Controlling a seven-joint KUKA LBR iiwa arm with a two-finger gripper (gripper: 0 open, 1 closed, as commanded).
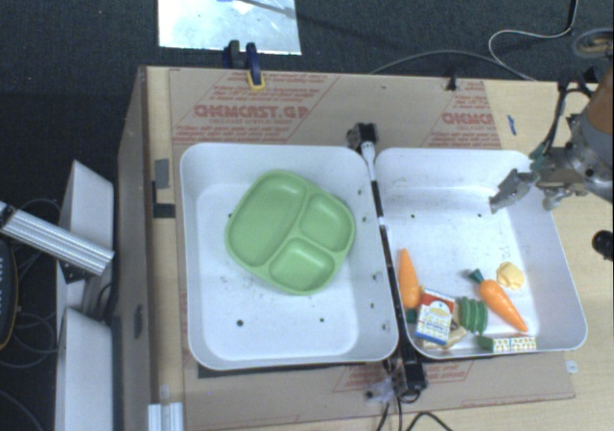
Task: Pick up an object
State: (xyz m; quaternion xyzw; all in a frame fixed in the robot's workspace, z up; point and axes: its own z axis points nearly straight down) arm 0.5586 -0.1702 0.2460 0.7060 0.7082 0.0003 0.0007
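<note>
My end effector [511,188] hovers above the right white bin's [451,227] far right part; whether it is wide or narrow I cannot tell. The small orange plastic carrot [500,300] lies toward the bin's near right, its long axis slanting toward that corner.

Robotics lab; cardboard-topped bench [317,105] with two white bins [206,227]; loose cables [518,35] on dark carpet [67,45]; toy food props [460,309].
</note>
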